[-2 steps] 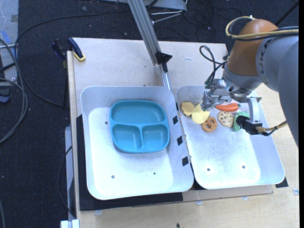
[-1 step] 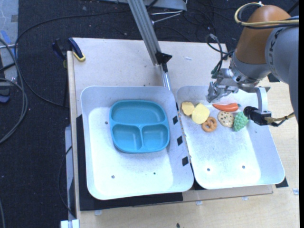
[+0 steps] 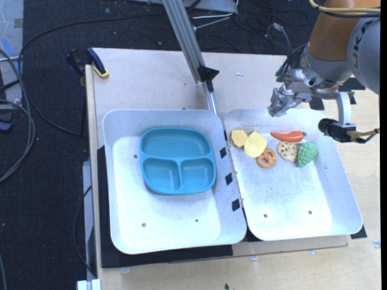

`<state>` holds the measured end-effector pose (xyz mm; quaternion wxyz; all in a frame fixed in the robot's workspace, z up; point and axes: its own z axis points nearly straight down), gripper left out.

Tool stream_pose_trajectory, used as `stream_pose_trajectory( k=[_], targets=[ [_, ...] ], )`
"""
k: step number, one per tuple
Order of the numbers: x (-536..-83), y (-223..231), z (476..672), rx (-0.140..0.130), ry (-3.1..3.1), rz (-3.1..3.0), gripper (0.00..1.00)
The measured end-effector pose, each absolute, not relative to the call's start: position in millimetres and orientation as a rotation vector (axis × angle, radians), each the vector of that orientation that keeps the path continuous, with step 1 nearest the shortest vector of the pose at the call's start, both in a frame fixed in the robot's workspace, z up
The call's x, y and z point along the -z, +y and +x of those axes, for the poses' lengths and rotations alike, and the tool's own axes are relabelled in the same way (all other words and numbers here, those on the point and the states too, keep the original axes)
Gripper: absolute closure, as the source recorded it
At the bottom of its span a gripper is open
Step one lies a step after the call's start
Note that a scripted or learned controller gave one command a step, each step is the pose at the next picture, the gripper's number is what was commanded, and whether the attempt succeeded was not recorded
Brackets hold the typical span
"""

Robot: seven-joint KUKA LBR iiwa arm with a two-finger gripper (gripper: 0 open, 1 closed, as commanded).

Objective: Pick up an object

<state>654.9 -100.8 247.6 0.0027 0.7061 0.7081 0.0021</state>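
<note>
In the right bin (image 3: 314, 213) a cluster of toy foods lies near the far edge: two yellow pieces (image 3: 249, 142), a pretzel (image 3: 266, 158), a round cracker (image 3: 287, 151), an orange-red chilli (image 3: 286, 136) and a green broccoli (image 3: 306, 153). My gripper (image 3: 279, 107) hangs above the bin's far rim, just behind and above the chilli, with nothing visible between its fingers. Its fingers look close together.
The left bin (image 3: 121, 216) holds a blue three-compartment plate (image 3: 178, 160). A grey metal pole (image 3: 184, 32) slants down to the gap between the bins. Cables lie on the dark floor behind the bench. The near half of the right bin is bare white.
</note>
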Motion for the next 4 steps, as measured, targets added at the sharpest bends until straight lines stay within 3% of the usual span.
stream_pose_trajectory(
  k=[1,4],
  targets=[
    [-259,-101,655.7,-0.003,2.222,2.217,1.0],
    [-229,54,601.1,0.002,2.231,2.216,1.0]
  ],
)
